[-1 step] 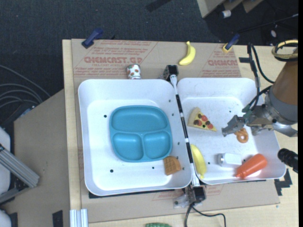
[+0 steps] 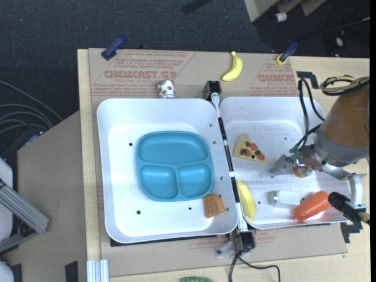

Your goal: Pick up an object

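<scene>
The end effector [image 2: 289, 164] hangs low in the right bin [image 2: 264, 107], between the pizza slice [image 2: 249, 149] and carrot [image 2: 310, 206]. I cannot tell its state. Judging so, this is the approach step; next, descend onto 1 object.

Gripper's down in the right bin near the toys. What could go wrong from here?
1. The gripper sits between the pizza slice toy and the small white tube; a close here may catch nothing.
2. The orange carrot toy lies close under the arm; a sweep could knock it against the right white bin wall.
3. The yellow banana toy hugs the divider, which likely makes it hard to straddle.
</scene>
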`<state>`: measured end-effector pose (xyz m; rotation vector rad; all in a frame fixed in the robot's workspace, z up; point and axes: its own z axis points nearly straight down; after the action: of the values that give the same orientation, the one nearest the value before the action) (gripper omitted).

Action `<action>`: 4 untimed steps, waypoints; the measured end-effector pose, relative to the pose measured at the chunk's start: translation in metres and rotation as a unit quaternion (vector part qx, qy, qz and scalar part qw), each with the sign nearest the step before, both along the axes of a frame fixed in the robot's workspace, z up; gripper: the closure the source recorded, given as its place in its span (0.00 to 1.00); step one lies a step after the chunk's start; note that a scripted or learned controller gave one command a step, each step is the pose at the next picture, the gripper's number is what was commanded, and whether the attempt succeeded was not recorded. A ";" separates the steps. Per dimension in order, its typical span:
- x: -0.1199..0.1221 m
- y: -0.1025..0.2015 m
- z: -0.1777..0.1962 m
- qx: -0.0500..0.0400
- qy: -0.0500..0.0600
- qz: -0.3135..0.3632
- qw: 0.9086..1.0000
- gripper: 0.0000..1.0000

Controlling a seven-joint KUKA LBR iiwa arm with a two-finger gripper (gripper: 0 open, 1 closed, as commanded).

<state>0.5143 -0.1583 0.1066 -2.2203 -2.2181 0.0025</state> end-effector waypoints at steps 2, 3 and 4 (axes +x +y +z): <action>0.068 0.006 -0.010 -0.001 -0.005 0.000 1.000 1.00; 0.067 0.007 -0.010 -0.001 -0.005 0.000 1.000 0.00; 0.152 0.015 -0.022 -0.001 -0.002 0.001 1.000 0.00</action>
<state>0.6668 -0.1436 0.0848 -2.2205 -2.2233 -0.0005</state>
